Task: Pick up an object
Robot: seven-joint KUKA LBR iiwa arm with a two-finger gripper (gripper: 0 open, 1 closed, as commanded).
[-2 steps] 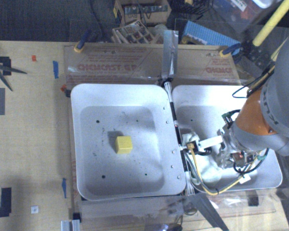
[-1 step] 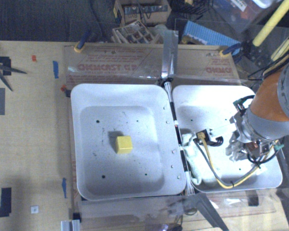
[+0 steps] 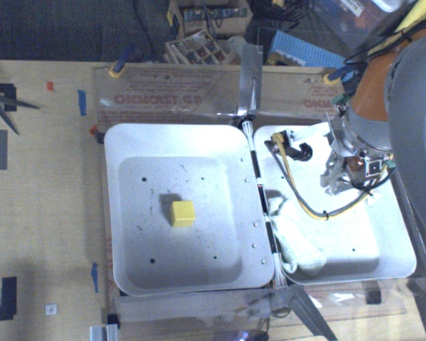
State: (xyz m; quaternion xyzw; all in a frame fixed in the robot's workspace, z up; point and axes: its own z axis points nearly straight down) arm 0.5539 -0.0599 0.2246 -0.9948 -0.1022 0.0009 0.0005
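A small yellow cube (image 3: pixel 182 213) lies near the middle of the left white bin (image 3: pixel 128 148). My gripper (image 3: pixel 335 179) hangs over the right white bin (image 3: pixel 394 251), in its upper right part, far to the right of the cube. The grey arm with its orange band (image 3: pixel 373 94) comes in from the right edge above it. Nothing can be seen held at the gripper.
A yellow and black cable (image 3: pixel 298 190) loops across the right bin from a black fitting (image 3: pixel 287 146) to the wrist. A pale white lump (image 3: pixel 298 251) lies at that bin's lower left. A metal divider (image 3: pixel 259 190) separates the bins. Clutter sits beyond the bench's back edge.
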